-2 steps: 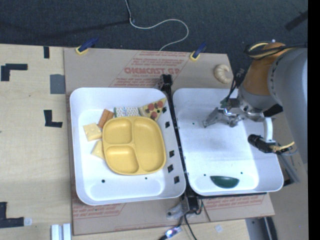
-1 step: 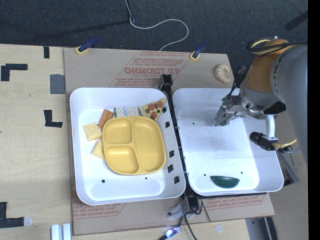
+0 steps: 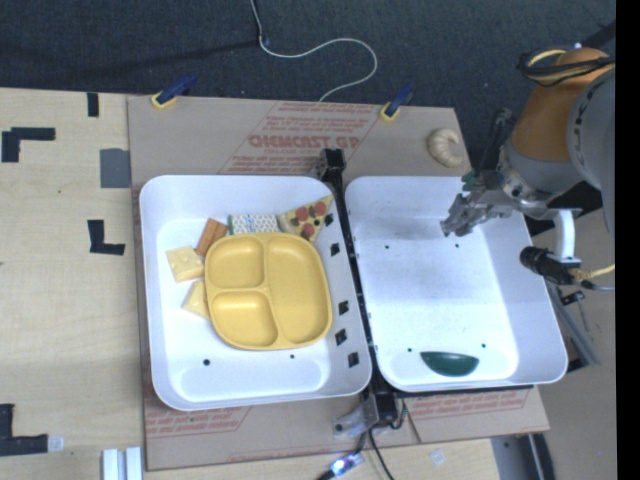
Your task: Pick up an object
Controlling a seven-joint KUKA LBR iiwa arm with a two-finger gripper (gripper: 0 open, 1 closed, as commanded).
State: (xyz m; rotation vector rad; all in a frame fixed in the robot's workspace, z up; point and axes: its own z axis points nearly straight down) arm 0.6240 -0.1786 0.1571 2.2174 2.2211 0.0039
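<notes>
A yellow divided plate (image 3: 268, 290) lies in 1 white bin (image 3: 160, 268); a dark green object (image 3: 449, 363) in the other (image 3: 500, 298).

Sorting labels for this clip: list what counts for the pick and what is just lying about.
For the pick:
- gripper, over the right bin
- dark green piece in the right bin
- yellow divided plate in the left bin
- flat food pieces beside the plate

Lying about:
- beige lump on the cardboard
- white cable
- clamps

yellow divided plate (image 3: 268, 290) lies flat in left bin, dark green bowl (image 3: 449, 363) in right.
</notes>
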